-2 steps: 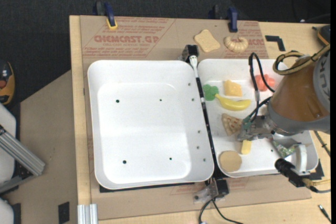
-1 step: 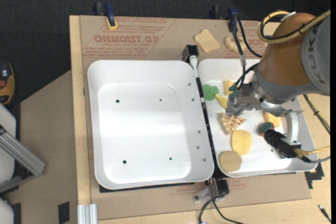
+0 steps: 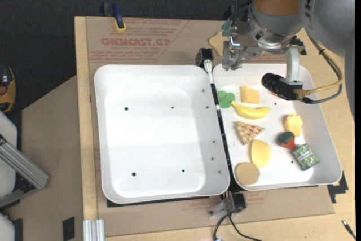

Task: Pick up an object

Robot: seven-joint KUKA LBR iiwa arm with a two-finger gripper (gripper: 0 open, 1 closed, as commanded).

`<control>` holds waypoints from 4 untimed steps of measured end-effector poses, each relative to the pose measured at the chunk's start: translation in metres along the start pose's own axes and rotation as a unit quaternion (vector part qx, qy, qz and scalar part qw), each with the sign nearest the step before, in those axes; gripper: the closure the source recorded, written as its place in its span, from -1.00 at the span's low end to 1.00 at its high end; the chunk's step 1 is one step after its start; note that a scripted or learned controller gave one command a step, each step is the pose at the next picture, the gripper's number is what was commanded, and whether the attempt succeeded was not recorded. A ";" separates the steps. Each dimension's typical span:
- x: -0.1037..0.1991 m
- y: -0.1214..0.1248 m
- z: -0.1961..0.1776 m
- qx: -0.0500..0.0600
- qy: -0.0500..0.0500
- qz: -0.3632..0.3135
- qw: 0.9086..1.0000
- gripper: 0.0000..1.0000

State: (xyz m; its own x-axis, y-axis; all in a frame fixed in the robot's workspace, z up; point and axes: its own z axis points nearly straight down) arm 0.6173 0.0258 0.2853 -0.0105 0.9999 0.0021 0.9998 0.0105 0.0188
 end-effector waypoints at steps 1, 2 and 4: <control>0.080 0.029 -0.046 0.005 0.000 0.001 1.000 1.00; -0.022 0.049 -0.002 0.012 -0.002 0.009 1.000 1.00; -0.016 0.022 0.020 0.011 -0.003 0.009 1.000 1.00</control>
State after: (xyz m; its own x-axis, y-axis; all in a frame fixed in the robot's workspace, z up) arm 0.6397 0.0100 0.2654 0.0079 1.0000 -0.0036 1.0000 -0.0079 -0.0031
